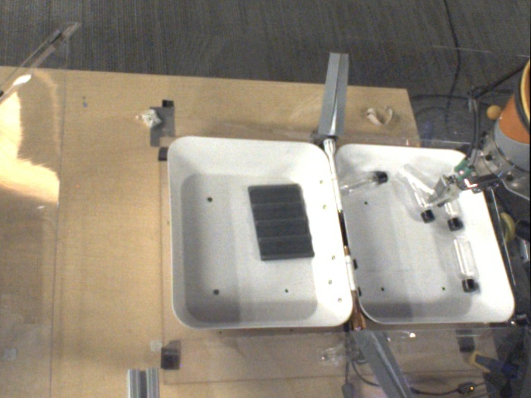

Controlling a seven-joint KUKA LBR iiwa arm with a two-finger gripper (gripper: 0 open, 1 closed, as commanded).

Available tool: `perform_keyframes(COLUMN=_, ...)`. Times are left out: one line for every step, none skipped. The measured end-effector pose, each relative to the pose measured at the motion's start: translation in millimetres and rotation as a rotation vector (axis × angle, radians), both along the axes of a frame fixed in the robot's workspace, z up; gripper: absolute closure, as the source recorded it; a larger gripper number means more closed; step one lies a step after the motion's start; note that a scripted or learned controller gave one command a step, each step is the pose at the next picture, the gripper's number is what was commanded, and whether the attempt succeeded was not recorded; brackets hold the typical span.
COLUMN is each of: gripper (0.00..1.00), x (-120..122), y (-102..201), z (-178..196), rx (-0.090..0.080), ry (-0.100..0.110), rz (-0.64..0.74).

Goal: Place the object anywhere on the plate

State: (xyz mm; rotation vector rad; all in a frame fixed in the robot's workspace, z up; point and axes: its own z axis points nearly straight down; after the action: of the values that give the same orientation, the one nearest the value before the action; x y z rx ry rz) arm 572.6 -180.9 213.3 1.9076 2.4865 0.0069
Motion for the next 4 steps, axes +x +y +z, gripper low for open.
perform_keyframes(gripper=1.0, x=68.1, y=51.6, z=-97.4, rx=0.0, ry=0.003, rz=0.041)
perform_keyframes(gripper=1.0, x=93.2, y=144.3, z=-26.5, rx=-0.002, ry=0.0, rz=0.452)
perform_keyframes(gripper=1.0, x=80.1, y=216.4, z=-26.6, rx=-0.006, ry=-0.001, rz=1.046)
perform_keyframes(gripper=1.0, x=31.0, y=263.1, z=-26.6, rx=-0.01, ry=-0.003, rz=1.524)
